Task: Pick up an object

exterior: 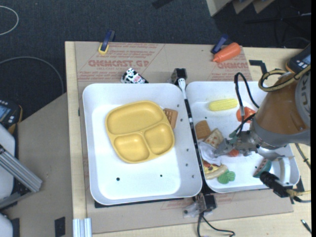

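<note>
My gripper [228, 146] hangs low over the middle of the right bin [247, 184], above a huddle of toy food. Beneath and beside it lie a brown bread-like piece [202, 129], a sandwich slice [214, 138], a white crumpled item [210, 155], a pizza slice [212, 169] and a green piece [227, 177]. A yellow corn cob [222, 104] lies at the bin's back, and a red-orange item [244, 114] sits next to the arm. The arm's orange band covers the bin's right part.
The left bin [143, 181] holds a yellow divided plate [139, 131] with a brown cracker-like piece [171, 116] at its right rim. On the bench behind the bins lie an orange carrot toy [227, 52], a black-and-white toy [133, 76] and a yellow-blue clamp [105, 43].
</note>
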Robot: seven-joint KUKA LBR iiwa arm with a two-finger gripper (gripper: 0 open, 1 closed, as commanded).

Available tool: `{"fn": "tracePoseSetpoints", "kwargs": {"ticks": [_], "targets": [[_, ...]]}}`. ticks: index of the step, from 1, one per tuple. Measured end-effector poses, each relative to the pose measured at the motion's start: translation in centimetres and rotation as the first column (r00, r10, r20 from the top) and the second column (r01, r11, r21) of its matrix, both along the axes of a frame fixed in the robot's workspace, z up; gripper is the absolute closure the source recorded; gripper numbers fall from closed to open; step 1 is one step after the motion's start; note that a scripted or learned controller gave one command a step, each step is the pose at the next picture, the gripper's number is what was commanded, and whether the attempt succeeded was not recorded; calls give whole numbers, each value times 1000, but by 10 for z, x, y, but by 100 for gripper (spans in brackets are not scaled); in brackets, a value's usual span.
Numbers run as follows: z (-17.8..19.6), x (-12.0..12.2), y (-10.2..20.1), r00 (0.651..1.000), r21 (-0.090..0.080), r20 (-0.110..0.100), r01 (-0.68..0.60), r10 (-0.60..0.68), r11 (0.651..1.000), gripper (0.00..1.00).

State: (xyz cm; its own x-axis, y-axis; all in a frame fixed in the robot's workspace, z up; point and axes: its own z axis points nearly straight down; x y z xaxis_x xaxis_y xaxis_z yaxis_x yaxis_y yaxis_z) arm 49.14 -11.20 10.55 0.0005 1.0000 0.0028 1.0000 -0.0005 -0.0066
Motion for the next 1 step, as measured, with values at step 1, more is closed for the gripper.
{"fn": "tracePoseSetpoints", "kwargs": {"ticks": [1], "targets": [[-21,1,0,1000,-3,9,2,-2,1000,0]]}}
